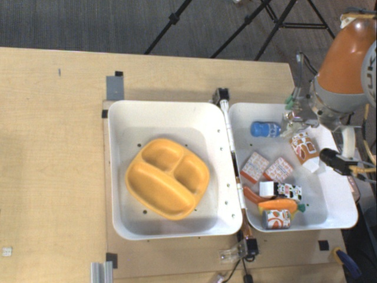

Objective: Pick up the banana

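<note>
Camera view looked down on the big wooden bench (53, 158). Two white bins sat on it side by side. The left bin (123, 134) held a yellow plate (168, 178) with three parts. The grey and orange arm (347, 52) hung over the far side of the right bin (336, 199), which was full of small things.

I could not tell where the banana was. It may have lain under the arm in the right bin, but that is only a guess. So the job at this moment was to find it and reach for it. To do that well, the arm should go straight down over the middle of the banana and grab it across its thin side. It should go slowly, so it does not bump the blue bottle (265, 129), the orange carrot (277, 205) or the orange and white carton (303, 147).

The gripper (296, 114) hung between the blue bottle and the orange and white carton, close to both. I could not tell how wide it was open. I saw nothing held in it.
</note>
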Robot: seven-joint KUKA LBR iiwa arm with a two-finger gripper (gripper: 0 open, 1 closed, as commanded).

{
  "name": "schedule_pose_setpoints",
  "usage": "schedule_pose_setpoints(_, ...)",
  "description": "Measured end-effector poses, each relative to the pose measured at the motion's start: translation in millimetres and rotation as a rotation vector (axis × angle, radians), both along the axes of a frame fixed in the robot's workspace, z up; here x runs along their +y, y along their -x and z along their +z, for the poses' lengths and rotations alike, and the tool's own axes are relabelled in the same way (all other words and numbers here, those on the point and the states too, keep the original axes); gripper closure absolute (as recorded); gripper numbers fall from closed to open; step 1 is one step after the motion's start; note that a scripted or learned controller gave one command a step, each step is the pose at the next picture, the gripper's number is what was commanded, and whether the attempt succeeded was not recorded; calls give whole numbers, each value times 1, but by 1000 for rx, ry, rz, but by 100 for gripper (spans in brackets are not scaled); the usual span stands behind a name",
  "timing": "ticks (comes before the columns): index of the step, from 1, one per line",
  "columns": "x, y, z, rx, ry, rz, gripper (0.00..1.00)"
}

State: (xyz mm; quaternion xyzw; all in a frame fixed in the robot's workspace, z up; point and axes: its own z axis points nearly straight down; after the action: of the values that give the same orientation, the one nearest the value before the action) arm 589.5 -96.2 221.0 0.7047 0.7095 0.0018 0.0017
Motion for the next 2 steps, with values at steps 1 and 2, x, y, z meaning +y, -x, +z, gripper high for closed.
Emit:
schedule_pose_setpoints(1,11,-55,-115,14,-1,294,0)
schedule_pose_setpoints(2,-43,12,-25,-3,1,-60,0)
